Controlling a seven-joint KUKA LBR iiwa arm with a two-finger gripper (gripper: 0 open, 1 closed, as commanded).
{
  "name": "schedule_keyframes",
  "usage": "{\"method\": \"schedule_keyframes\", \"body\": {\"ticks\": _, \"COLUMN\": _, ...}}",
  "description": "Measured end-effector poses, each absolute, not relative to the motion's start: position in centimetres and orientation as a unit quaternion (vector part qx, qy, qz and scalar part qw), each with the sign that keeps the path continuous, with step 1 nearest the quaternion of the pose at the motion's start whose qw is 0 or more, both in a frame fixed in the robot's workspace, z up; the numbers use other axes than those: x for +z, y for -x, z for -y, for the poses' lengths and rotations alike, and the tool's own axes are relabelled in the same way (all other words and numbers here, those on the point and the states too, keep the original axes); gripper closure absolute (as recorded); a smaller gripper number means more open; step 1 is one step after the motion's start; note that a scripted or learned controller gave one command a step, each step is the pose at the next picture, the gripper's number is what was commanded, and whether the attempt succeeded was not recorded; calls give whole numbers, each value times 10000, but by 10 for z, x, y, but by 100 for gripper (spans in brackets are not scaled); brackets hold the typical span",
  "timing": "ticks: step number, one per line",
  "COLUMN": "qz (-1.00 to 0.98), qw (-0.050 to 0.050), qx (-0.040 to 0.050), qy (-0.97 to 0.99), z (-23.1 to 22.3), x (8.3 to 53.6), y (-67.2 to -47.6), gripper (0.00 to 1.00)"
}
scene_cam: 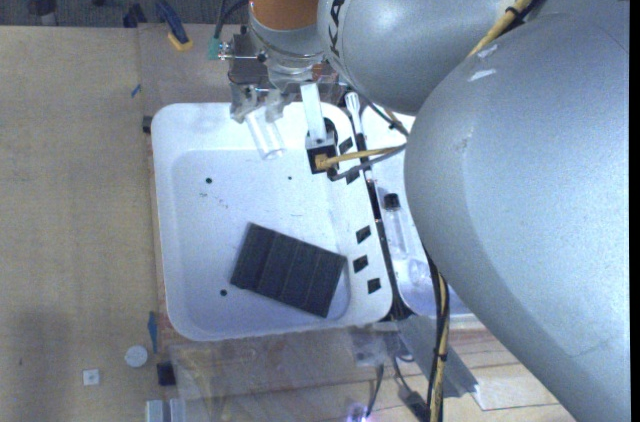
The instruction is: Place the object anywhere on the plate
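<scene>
A dark grey, ribbed rectangular slab (288, 270) lies flat and slightly turned in the near part of the left white bin (175, 210). My gripper (290, 125) hangs over the bin's far edge, well above and behind the slab, under the orange wrist band. Its two pale fingers (268, 136) stand apart with nothing between them, so it is open. The big grey arm covers most of the right bin (400, 270).
A blue clamp (178, 30) lies on the wooden bench behind the left bin. A small round disc (135, 355) and small bits sit by the bin's near-left corner. Black tags (366, 260) mark the rim between the bins.
</scene>
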State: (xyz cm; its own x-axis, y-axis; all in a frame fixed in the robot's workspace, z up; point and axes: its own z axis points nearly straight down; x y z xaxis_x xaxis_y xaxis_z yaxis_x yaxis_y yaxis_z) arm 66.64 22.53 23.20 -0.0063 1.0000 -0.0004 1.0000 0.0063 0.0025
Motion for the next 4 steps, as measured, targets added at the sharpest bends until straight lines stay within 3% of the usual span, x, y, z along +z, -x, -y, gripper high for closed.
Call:
{"method": "schedule_keyframes", "body": {"ticks": 1, "qz": -7878, "qw": -10, "qx": -19, "qy": -6159, "z": -224, "x": 207, "y": -665, "gripper": 100}}
{"method": "schedule_keyframes", "body": {"ticks": 2, "qz": -8450, "qw": 17, "qx": 12, "qy": -5348, "z": -218, "x": 252, "y": -667, "gripper": 100}}
{"method": "schedule_keyframes", "body": {"ticks": 4, "qz": -7018, "qw": -14, "qx": -21, "qy": -7123, "z": -215, "x": 199, "y": -666, "gripper": 100}}
